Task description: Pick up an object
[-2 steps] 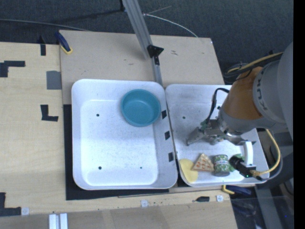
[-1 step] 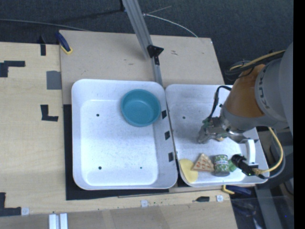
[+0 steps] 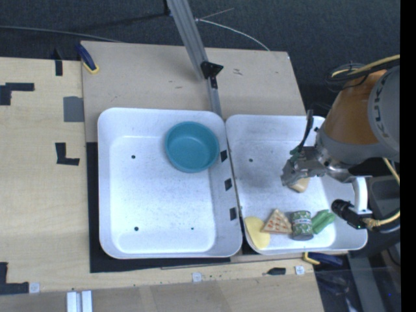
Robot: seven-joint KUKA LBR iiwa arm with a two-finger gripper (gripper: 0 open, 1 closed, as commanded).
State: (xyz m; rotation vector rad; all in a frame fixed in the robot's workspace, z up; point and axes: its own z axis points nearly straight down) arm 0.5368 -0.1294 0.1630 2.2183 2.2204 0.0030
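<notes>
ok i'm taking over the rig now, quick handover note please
Gripper: low in the right bin, right over a small tan object; a grasp cannot be confirmed.
Other things along that bin's front edge: yellow piece, waffle-like wedge, dark can, green item.
Left bin: blue bowl.
Done: nothing visibly lifted.
Left: secure one object and raise it.

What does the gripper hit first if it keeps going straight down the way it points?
Probably the small tan object right beneath the gripper in the right bin. It sits at the fingertips, though the slanted view leaves the gap unclear. If it misses, the bin floor is next.
</notes>
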